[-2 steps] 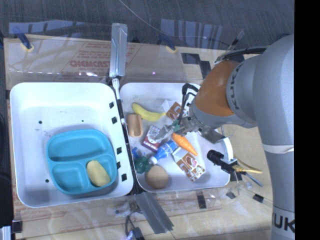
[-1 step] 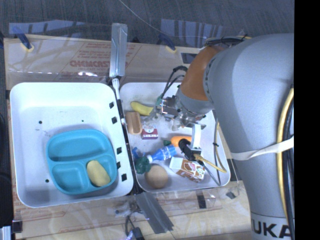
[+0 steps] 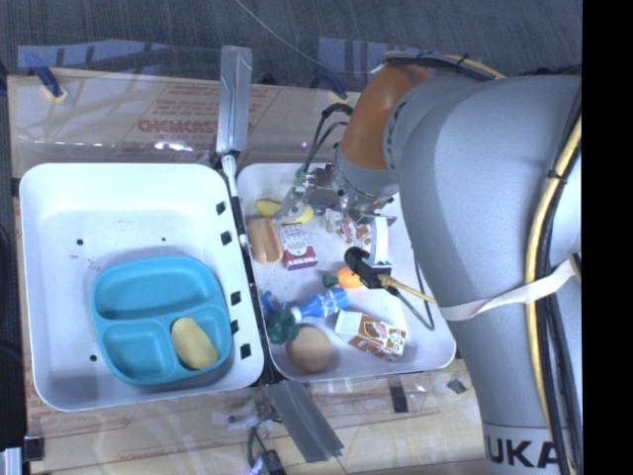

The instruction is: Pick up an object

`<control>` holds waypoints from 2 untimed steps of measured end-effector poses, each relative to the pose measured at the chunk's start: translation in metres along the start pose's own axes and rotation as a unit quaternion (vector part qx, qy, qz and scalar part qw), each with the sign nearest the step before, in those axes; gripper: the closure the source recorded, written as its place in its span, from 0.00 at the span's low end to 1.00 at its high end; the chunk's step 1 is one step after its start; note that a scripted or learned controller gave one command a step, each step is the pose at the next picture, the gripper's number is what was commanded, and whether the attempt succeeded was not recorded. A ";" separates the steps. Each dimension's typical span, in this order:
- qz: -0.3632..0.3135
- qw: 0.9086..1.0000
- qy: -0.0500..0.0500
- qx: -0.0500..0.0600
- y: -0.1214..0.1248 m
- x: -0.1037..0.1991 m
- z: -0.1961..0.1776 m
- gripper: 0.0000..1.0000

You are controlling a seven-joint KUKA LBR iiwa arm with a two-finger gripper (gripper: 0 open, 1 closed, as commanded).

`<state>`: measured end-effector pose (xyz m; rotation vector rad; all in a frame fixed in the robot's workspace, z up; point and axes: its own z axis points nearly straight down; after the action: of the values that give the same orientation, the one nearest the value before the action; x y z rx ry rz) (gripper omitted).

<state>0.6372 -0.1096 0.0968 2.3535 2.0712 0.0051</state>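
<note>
You are looking at the grey arm [image 3: 475, 216] leaning in over the right bin [image 3: 435, 349], its bulk hiding much of that bin's far side, with the gripper [image 3: 315, 194] hanging low at the bin's upper left, just beside a small yellow piece [image 3: 269, 207]. You cannot tell from here whether the claw is spread or closed, and nothing is visibly sitting between its tips, so treat the pick as not yet made. The left bin [image 3: 59, 206] is carrying a blue divided tray [image 3: 148, 305] with a yellow potato-shaped toy [image 3: 194, 342] lying in its lower right compartment, well apart from the arm. In the right bin, a tan round object [image 3: 310, 349] and a brown-and-white carton [image 3: 374, 334] are lying near the front wall, a blue bottle [image 3: 318, 303] is lying between them and the centre, and a hot-dog bun [image 3: 263, 239] is resting against the left wall with a small red-and-white packet [image 3: 298, 248] touching it. If you are going for the yellow piece, you are working close to the bin wall, so be centring the claw over it and keeping clear of the bun and packet crowding just below.
</note>
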 end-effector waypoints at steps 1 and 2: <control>-0.123 0.992 -0.006 -0.006 -0.063 -0.009 -0.004 0.00; -0.117 0.993 0.001 0.003 -0.040 0.000 0.004 0.00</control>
<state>0.5979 -0.1049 0.0930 2.0987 2.3350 0.0001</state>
